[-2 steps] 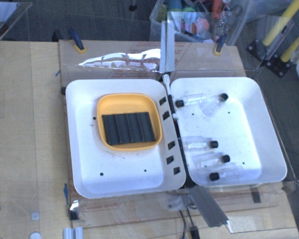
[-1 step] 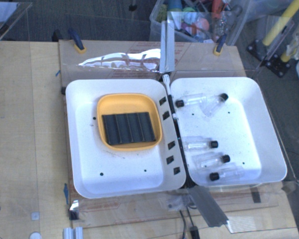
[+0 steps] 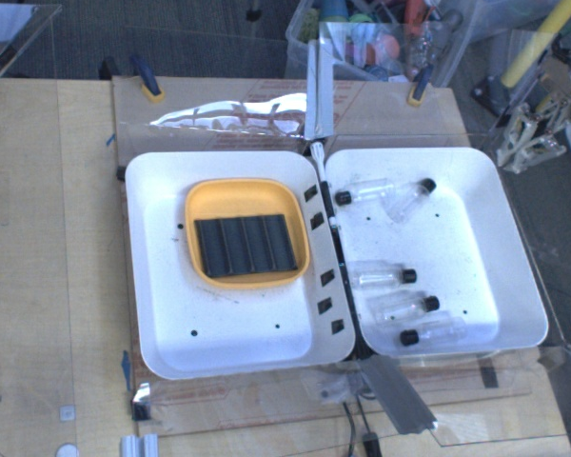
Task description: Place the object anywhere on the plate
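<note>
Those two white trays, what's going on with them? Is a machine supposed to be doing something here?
Nothing is being handled at this moment. The left bin holds a yellow plate with a dark ribbed block lying flat on it, so the object seems to be already placed. The right bin holds several clear vials with black caps, lying on their sides: two near the top and three lower down. Behind the bins stands a clear box of assorted clutter.
</note>
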Controlling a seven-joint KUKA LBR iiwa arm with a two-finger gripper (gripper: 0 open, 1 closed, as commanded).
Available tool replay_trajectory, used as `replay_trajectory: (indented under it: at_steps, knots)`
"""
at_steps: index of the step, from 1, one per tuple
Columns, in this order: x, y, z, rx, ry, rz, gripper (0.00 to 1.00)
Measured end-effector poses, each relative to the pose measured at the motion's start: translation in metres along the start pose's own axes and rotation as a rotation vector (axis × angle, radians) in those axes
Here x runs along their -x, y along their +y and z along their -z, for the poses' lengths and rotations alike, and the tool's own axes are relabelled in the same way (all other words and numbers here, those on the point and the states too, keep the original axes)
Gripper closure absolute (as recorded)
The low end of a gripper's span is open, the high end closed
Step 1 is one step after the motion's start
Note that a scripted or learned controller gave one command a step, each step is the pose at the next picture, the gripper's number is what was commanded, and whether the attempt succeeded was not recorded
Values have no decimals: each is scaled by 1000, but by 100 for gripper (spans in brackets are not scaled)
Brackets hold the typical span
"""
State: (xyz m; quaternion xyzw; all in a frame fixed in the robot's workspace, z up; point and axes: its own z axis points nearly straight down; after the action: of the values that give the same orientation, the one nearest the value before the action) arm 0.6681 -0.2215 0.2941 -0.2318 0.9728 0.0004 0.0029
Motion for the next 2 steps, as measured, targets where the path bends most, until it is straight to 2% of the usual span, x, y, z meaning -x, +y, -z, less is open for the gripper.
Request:
replay_trajectory:
  at_steps: [1,2]
  knots:
    - [0,-1,116,-3,-4,233,100]
    - [0,-1,143,-4,-4,601,100]
